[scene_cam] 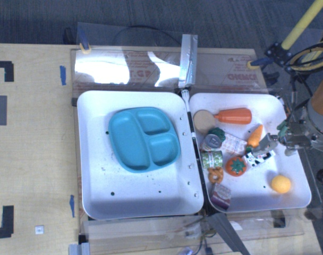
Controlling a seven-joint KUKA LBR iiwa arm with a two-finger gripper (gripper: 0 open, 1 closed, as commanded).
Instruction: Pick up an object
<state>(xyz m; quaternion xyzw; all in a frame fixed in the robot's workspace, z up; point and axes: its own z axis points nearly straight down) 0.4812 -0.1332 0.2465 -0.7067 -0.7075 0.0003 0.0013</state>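
Two shallow white bins sit side by side on a pale wooden desk (28, 158). The left bin (98, 185) holds a blue divided plate (144, 138) near its centre, with bare floor around it on all sides. The right bin (297, 195) holds the candidate objects: a large orange carrot (234, 116) at 12 o'clock, a tan disc (203, 120) at 10 o'clock, a small orange carrot (255, 135) just right of centre, a round tin (214, 140), a green-labelled can (212, 159), a red tomato (236, 166), a pretzel (215, 176) and a dark purple packet (221, 195) toward 7 o'clock, and a yellow lemon (281, 184) alone at 5 o'clock. A black-and-white item (258, 157) beside the tomato is too small to identify. The tool (273, 141) reaches in from 3 o'clock, low over the bin near the small carrot; whether it is released or clenched cannot be told. The arm is largely cut off at the frame edge. Blue-grey carpet lies beyond the desk.
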